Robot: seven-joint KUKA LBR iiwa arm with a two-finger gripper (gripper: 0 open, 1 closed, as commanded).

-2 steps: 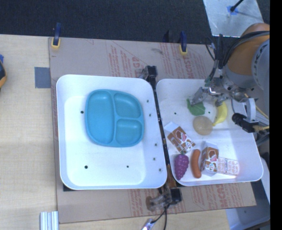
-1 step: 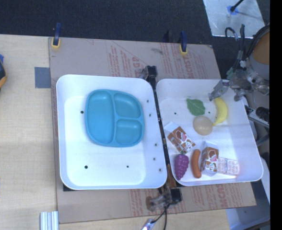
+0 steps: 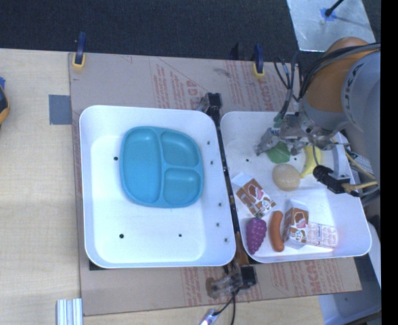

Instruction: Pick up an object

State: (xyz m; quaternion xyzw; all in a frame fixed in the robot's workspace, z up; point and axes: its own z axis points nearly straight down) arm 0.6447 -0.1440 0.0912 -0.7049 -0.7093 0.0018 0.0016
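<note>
The right bin [image 3: 348,249] holds several items: a green round object [image 3: 278,155], a beige oval object [image 3: 286,177], a yellow banana [image 3: 311,160], a purple grape bunch [image 3: 255,234], an orange sausage [image 3: 276,230] and three snack packets [image 3: 253,196], [image 3: 296,223], [image 3: 319,235]. My gripper [image 3: 283,143] hangs at the far side of this bin, right over the green object, and looks open. The green object lies just below and between its spread fingers, partly hidden by them. Nothing is visibly lifted.
The left bin [image 3: 97,181] holds a blue divided plate [image 3: 162,166]. The grey arm with its orange band [image 3: 334,80] comes in over the right bin's far right corner. Cables and a black part [image 3: 331,180] hang over the bin's right side.
</note>
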